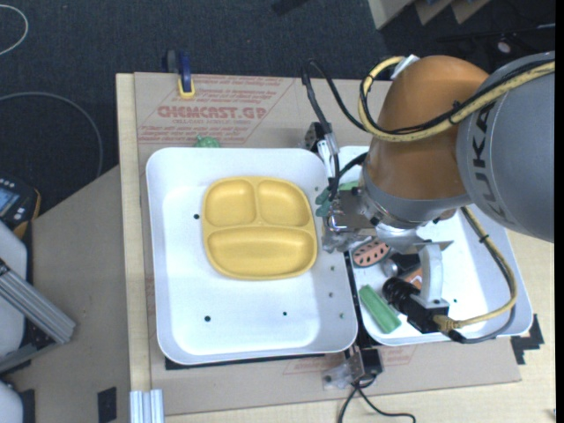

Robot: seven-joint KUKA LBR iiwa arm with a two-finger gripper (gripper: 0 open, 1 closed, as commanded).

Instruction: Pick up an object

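Gripper [342,222] sits low over the seam between the two bins, tucked under the wrist; can't tell if it's open or closed, and nothing is visibly held. Pick candidates are in the right bin [485,276]: orange spotted piece [368,254] just beside the gripper, green block [379,309] nearer the front wall (yellow divided plate [260,227] is in the left bin [176,263]). Risk: going down from here probably clips a bin wall or closes on air, since it looks beside the spotted piece, not over it.

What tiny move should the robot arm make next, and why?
Probably slide a little toward the front of the right bin, to get over the green block. The arm hangs above that bin, and the block lies uncovered near its front corner.
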